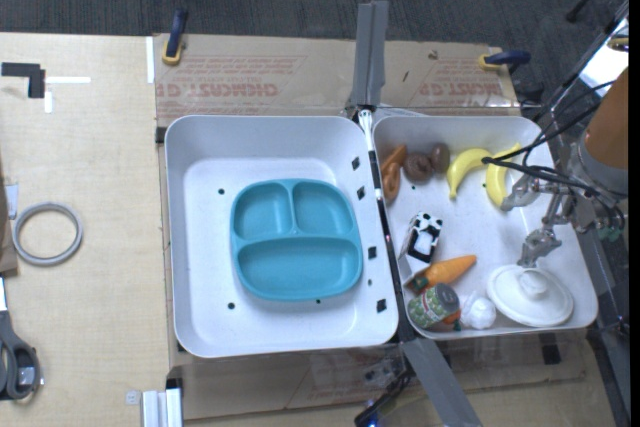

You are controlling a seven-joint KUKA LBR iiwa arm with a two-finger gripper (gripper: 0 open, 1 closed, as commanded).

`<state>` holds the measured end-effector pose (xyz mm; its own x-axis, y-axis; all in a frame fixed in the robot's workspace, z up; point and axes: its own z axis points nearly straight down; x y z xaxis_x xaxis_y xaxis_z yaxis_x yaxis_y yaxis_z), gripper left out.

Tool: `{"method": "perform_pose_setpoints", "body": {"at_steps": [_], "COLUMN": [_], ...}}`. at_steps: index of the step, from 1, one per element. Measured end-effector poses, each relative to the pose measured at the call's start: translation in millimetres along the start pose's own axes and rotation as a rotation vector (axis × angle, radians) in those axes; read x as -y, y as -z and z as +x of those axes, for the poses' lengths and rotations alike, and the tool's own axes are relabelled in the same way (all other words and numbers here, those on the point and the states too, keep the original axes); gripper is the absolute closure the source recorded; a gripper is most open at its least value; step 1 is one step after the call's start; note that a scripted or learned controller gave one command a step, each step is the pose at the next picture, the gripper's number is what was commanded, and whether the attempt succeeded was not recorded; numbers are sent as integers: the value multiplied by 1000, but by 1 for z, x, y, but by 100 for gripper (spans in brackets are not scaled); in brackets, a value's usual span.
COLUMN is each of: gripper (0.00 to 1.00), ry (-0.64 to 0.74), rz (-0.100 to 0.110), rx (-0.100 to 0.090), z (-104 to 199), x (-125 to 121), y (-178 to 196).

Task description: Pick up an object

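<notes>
Two bananas [478, 171], one carrot [447, 269], one white lid [530, 294] — hand [530, 225] above, grip state unclear.

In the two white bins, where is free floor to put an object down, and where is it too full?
Left bin: the blue divided plate takes the middle; bare floor rings it, widest toward the left wall. Right bin: a bare patch lies between the bananas, the carrot and the white lid, beside the gripper. The divider side and near edge are crowded.
</notes>
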<state>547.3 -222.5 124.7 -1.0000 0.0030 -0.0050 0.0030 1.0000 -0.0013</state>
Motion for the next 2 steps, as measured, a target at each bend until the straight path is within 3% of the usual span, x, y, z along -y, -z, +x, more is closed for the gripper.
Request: {"method": "perform_pose_setpoints", "body": {"at_steps": [1, 2], "gripper": [0, 0], "ry": [-10, -28], "rz": [-2, -1], "rx": [0, 1], "z": [-38, -91], "x": [-43, -86], "y": [-32, -31]}}
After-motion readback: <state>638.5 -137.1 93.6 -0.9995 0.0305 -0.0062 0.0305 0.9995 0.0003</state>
